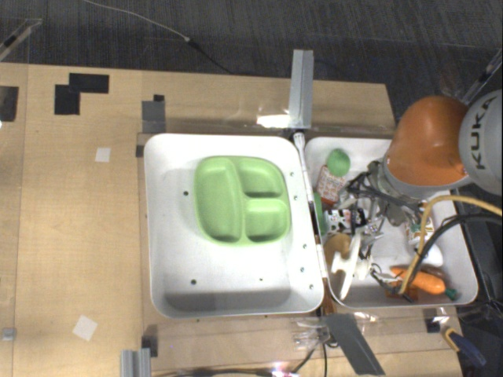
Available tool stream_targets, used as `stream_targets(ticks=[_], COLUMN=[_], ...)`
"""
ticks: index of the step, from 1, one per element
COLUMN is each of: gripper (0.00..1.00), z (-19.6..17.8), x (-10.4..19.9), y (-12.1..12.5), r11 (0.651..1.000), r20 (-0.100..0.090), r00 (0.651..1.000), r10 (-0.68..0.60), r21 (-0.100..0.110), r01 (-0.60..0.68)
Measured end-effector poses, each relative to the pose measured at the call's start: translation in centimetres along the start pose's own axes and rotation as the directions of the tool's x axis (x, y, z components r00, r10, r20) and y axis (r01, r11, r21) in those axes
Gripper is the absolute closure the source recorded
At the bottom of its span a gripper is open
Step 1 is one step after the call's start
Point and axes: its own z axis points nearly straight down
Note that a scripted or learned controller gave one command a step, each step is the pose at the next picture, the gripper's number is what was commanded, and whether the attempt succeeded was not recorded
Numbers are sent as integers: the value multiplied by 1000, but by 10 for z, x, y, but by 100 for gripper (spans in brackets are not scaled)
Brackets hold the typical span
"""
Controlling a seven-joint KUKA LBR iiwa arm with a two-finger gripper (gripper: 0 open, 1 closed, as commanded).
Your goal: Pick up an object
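My gripper (352, 269) is low in the right bin (464, 267), near its front left corner, under the orange band (424, 149) of the arm. Its two white fingers (343, 272) stand apart over the bin floor with nothing between them. A brown lump (337, 243) lies just left of the fingers. An orange carrot (425, 282) with a green end lies to the right, at the bin's front. A green ball (338, 161) and a red-and-white packet (328, 184) lie toward the bin's back left. The wrist and its cables hide the bin's middle.
The left bin (169, 234) holds a green divided tray (240, 199). A ridge where the two bins meet (309, 210) runs just left of the gripper. A metal post (302, 85) stands behind the bins. Loose cables (440, 226) hang from the wrist.
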Motion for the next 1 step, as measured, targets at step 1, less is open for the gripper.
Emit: stream_targets(ticks=[1], gripper=[100], z=[-16], x=[-5], y=[-2], r11=[1000], r20=[16], r00=[1000], r10=[-1], r21=[7], r01=[1])
